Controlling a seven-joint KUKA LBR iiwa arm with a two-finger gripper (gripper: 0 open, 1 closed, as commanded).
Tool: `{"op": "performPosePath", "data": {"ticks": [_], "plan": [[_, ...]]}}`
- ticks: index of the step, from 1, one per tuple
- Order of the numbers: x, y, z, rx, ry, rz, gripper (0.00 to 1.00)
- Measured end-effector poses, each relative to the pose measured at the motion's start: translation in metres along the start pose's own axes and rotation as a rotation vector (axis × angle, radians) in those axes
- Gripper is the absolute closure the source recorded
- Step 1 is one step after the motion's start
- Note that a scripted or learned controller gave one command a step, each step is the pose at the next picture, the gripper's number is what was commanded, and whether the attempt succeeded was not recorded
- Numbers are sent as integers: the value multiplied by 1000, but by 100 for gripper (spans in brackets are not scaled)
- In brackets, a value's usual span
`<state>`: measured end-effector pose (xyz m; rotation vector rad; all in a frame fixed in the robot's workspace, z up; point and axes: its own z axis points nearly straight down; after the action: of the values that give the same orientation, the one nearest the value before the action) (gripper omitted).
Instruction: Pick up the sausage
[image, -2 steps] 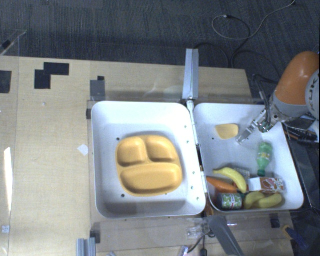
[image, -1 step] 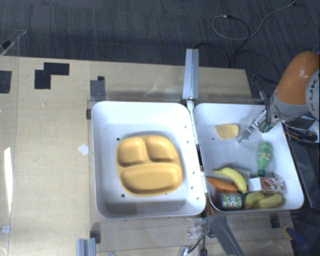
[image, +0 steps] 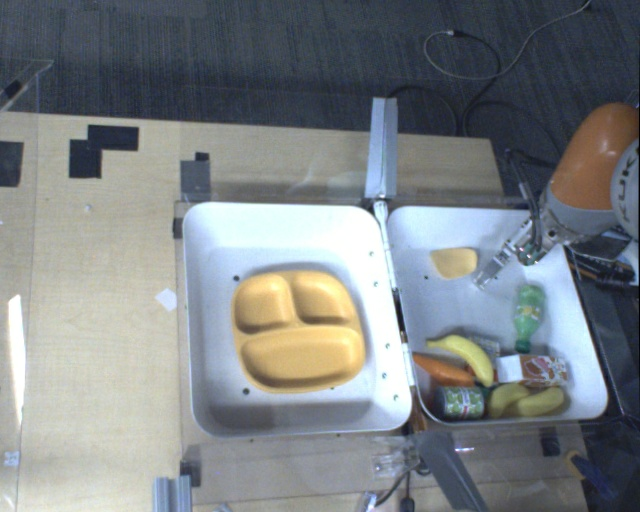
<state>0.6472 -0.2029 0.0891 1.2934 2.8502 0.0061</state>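
The sausage (image: 443, 369) is an orange-red, elongated piece lying in the near left part of the right bin (image: 590, 345), just beside and partly under a banana (image: 463, 353). My gripper (image: 493, 270) hangs over the far half of that bin, right next to a pale yellow wedge (image: 455, 262). It is well away from the sausage and nothing shows between its tips. The grey arm with its orange band (image: 592, 160) comes in from the right.
Crowded along the right bin's near wall are a green can (image: 462, 402), a yellow-green fruit (image: 527, 400) and a small carton (image: 542, 369). A green bottle (image: 529, 308) lies mid-right. The left bin (image: 205, 330) holds a yellow divided plate (image: 298, 328).
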Motion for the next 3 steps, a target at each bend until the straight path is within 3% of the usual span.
{"op": "performPosePath", "data": {"ticks": [1,2,3], "plan": [[0,0,0,0,0,0,0],[-1,4,-14,-7,-8,-4,100],[-1,4,-14,-7,-8,-4,0]]}}
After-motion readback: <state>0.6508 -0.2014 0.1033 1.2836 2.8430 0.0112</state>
